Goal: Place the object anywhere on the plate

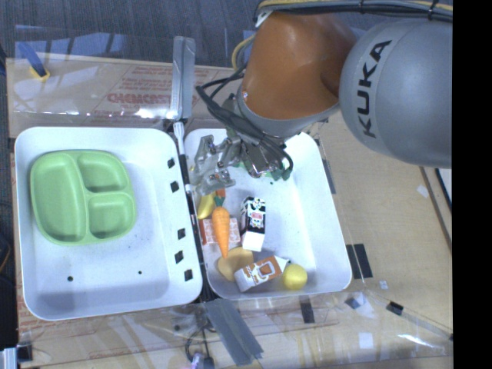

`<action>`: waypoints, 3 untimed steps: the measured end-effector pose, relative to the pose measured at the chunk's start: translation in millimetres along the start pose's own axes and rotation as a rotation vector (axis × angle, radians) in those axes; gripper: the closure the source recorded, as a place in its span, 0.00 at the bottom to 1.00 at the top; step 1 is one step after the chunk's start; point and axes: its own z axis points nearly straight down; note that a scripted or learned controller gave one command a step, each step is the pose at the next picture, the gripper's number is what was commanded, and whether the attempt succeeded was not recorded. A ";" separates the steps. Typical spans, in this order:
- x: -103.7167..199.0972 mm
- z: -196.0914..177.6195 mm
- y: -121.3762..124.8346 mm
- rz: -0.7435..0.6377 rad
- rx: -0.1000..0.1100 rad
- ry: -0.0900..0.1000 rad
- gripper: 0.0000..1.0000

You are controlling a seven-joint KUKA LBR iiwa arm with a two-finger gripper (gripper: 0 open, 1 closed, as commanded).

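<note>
- From my remote seat I see the gripper (219,164) low in the right bin (327,229), just above the carrot (221,231) in the frame and close to the wall shared with the left bin (100,290). I cannot tell whether the pincer is apart or together; the metal parts blur together.
- Nothing is visibly clamped, so I judge no object is in hand. The candidates lie around the carrot: a yellow piece (205,206) touching its upper left, a cow-print carton (254,214) just to its right, a brown carton (258,273) below it, and a lemon (295,277) further down and right.
- The plate (81,197), a green divided one, sits well to the left of the carrot, across the divider.
- Risk: the items are packed together, so a closing pinch could nudge neighbours or grab two at once.
- Risk: working hard against the shared wall, a finger may hit the rim and deflect.
- Risk: a weak hold on a rounded toy could slip while crossing the divider, dropping it short of the plate.
</note>
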 end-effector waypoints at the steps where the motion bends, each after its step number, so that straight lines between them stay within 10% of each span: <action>1: -111.4 -8.5 25.6 0.004 0.000 -0.003 1.00; 2: -55.1 46.1 40.2 0.037 0.000 0.001 1.00; 3: -54.7 92.3 44.5 -0.256 -0.001 0.002 1.00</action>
